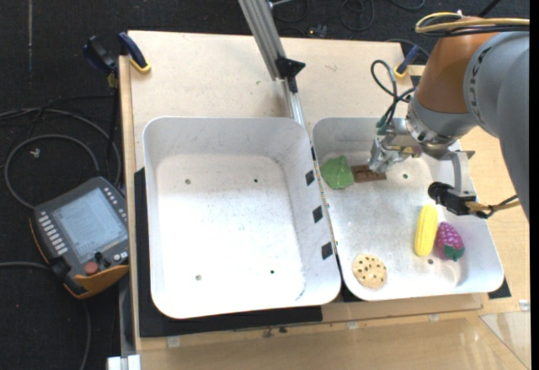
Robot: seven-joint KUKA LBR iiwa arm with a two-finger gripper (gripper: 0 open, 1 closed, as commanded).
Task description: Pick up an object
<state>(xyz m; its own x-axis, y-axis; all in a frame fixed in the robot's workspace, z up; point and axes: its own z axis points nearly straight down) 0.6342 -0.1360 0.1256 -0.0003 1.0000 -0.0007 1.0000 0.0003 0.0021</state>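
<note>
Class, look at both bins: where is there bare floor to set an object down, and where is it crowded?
The left bin offers bare floor wall to wall. In the right bin, room lies between green leaf, cookie and corn. Crowded: gripper by the leaf; grapes against corn.

In the right bin (354, 136), a leaf (337, 173) lies far-left, a cookie (369, 270) near, corn (426, 230) beside grapes (449, 241) right.

Gripper (381, 159) fingertips too small and blurred to resolve; the brown piece (368, 174) beneath them is partly covered, possibly touching the green leafy item (337, 172). Arm (472, 73) cut off at right edge. Purple toy (450, 240) partly masked by the yellow corn (426, 230).
</note>
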